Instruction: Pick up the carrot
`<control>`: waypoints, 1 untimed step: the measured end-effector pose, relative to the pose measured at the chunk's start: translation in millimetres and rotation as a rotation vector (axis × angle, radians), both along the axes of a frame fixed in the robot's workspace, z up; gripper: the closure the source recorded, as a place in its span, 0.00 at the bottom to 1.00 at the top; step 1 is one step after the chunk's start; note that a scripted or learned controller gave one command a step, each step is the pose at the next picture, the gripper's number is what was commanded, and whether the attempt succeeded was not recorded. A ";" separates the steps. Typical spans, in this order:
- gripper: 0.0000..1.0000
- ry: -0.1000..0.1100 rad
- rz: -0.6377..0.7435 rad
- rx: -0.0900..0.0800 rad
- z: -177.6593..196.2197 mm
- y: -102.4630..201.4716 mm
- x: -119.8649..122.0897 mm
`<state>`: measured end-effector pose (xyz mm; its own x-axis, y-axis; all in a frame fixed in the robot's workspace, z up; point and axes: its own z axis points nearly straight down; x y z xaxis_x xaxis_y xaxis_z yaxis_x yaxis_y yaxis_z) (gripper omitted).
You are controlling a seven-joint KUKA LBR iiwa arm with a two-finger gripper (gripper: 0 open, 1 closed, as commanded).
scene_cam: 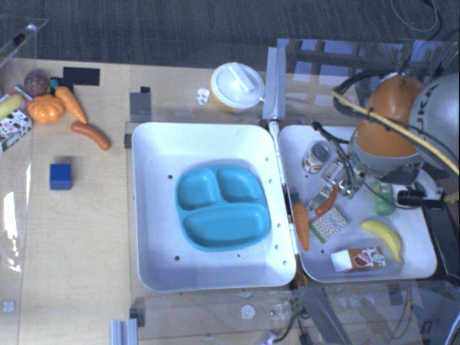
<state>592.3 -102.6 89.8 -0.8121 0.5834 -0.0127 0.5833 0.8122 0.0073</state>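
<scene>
The carrot (302, 226) is found in the right bin (424, 264), lying against that bin's left wall, right of frame centre. Its long axis runs nearly vertically in the frame; which end is the tip cannot be told.

Just right of the carrot a patterned packet (329, 225) is seen, and above that a small red-orange piece (325, 202), tilted, just below the end effector (339, 184). Whether the end effector is open or closed, and whether anything is gripped, cannot be told. It is poised up and to the right of the carrot, apart from it. A small can (315, 157) stands at the bin's upper left, a banana (384, 236) lies to the lower right, a green item (383, 205) sits above the banana, and a carton (359, 259) rests along the bottom edge.

The left bin (154, 214) holds a blue divided tray (223, 205). On the desk (65, 264), a blue cube (61, 176) and toy foods (54, 106) are grouped at the upper left, and a white lidded container (237, 86) is placed at the top centre.
</scene>
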 end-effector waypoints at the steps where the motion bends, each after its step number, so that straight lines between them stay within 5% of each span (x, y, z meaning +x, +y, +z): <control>1: 1.00 -0.011 -0.001 0.001 13.6 1.3 3.5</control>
<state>595.8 -101.4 103.4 -0.8113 0.5843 -0.0214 0.5841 0.8116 0.0143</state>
